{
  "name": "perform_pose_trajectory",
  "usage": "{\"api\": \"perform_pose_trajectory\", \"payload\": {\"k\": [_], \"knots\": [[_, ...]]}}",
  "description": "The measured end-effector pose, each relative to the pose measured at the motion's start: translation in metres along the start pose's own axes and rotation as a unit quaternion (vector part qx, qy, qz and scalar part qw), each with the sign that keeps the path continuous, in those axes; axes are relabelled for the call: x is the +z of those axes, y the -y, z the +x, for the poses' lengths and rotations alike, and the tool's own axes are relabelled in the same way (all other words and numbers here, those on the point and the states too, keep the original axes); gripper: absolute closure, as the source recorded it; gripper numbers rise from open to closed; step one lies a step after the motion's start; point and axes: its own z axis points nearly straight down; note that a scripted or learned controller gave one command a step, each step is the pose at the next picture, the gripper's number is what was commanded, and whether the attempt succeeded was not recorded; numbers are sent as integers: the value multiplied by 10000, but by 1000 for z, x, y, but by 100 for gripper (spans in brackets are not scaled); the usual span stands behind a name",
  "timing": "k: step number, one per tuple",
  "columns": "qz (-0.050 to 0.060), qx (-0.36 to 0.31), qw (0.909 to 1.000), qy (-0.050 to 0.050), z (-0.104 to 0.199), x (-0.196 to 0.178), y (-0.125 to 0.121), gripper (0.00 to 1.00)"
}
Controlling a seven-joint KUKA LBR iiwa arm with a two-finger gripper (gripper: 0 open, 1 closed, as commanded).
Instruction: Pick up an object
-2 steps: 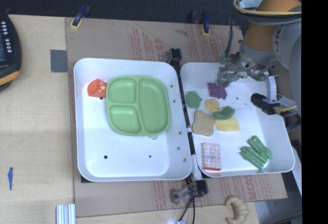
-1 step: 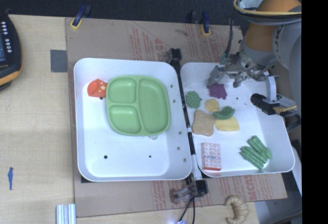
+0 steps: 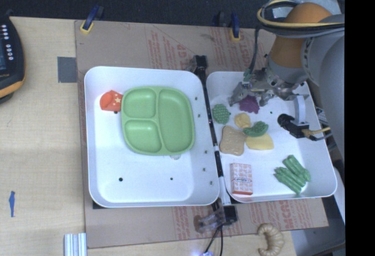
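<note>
1. Jaws: low over the far part of the right bin (image 3: 319, 187), just above the purple piece (image 3: 249, 105). Can't tell how far open, or whether anything is gripped; the purple piece looks to be lying on the bin floor.
2. Arm (image 3: 328, 73): comes in from the right, grey link over the bin's right rim, orange band (image 3: 293, 44) above the wrist, wrist pointing down into the bin.
3. Near the jaws, same bin: green knobbly piece (image 3: 220, 113) to the left by the bin wall, small yellow piece (image 3: 242, 120) just below the purple one, green leafy piece (image 3: 256, 129) touching the bigger yellow piece (image 3: 261, 143).
4. Tan slice (image 3: 232, 140) just beside that yellow piece, on its left.
5. Near edge of the right bin: red-and-white carton (image 3: 241, 178), upright in the view; green beans (image 3: 293, 171) well to its right.
6. Left bin (image 3: 99, 184): green divided plate (image 3: 158, 119) in the middle, red piece (image 3: 110, 101) with a yellow star touching the plate's far-left edge.
7. Tabletop (image 3: 41, 161): tan curled thing (image 3: 270, 239) outside the bins at the near edge; blue clamps (image 3: 234, 25) on the far edge of the board.
</note>
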Motion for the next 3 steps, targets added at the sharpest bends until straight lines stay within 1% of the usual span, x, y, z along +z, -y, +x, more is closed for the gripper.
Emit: {"api": "perform_pose_trajectory", "payload": {"k": [1, 2, 3], "knots": [[-12, -7, 10000, 6, -1, -14, -1, 100], [-8, -8, 10000, 6, -1, -13, -1, 0], [-7, -12, 10000, 9, -2, -24, -1, 100]]}}
